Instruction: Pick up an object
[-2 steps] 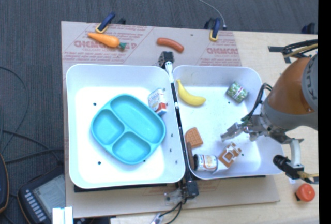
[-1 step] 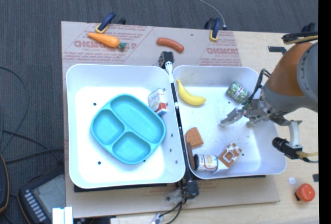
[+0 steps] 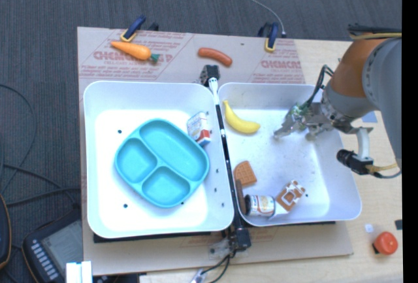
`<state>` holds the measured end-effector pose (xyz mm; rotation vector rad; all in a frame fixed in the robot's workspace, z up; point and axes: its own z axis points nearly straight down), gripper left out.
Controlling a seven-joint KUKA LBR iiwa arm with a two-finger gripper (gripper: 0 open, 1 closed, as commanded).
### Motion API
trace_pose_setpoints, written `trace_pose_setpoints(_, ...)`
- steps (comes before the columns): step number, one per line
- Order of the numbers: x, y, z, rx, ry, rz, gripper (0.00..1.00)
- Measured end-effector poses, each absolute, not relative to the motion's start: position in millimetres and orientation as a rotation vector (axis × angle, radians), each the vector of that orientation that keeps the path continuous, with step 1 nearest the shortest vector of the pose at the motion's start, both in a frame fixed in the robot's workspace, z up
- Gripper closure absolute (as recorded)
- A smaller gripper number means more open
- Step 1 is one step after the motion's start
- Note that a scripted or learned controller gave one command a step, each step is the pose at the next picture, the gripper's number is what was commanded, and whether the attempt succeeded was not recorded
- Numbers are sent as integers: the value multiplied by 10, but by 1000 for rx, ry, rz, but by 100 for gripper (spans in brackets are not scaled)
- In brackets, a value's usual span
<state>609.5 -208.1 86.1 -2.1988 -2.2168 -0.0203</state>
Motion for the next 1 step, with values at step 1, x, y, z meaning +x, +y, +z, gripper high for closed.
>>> trace_pose_setpoints(1, 5382, -1883, 877, -2225, -2226, -3, 0)
